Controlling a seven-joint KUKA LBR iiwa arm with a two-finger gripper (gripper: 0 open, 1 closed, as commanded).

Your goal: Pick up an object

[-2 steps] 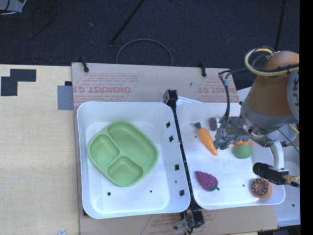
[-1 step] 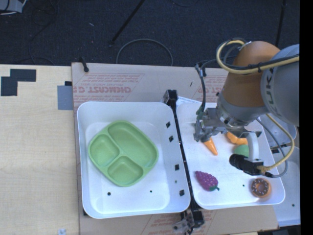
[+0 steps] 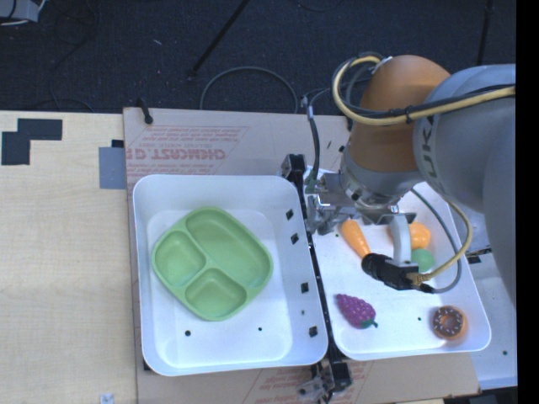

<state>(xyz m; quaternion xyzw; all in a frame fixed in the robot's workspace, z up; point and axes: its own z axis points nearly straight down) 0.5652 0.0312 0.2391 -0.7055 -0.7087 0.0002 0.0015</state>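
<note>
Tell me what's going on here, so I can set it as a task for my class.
A robot arm reaches in from the right, with its gripper low over the right bin, just above a toy carrot. Purple grapes, a doughnut and a yellow-and-green piece also lie in that bin. The left bin holds a green divided plate. Whether anything has been grasped cannot be told from this view.
</note>
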